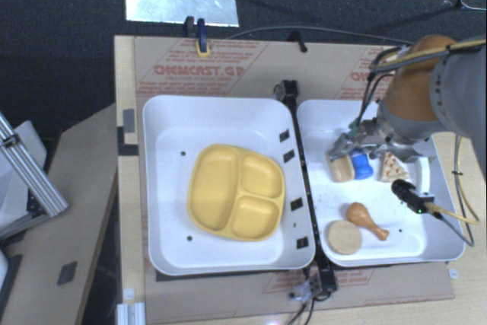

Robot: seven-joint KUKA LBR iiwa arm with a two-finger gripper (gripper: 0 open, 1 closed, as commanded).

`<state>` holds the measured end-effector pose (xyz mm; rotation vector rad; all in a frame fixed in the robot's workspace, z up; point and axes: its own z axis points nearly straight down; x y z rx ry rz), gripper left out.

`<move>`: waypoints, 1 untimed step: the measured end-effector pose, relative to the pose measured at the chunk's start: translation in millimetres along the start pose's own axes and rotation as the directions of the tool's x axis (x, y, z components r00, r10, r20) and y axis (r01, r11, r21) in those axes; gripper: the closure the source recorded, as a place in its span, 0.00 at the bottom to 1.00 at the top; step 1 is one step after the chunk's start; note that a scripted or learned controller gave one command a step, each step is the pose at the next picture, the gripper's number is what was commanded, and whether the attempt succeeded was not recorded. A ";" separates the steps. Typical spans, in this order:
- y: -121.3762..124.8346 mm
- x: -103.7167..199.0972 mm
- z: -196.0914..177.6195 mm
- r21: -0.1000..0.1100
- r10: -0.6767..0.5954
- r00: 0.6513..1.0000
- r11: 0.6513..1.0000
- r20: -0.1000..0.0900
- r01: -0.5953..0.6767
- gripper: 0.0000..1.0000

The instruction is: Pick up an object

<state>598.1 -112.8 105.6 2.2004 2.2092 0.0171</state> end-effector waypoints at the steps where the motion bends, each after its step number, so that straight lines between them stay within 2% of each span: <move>1: -2.5 0.9 -9.9 0.015 0.001 1.000 1.000 -0.007 -0.001 1.00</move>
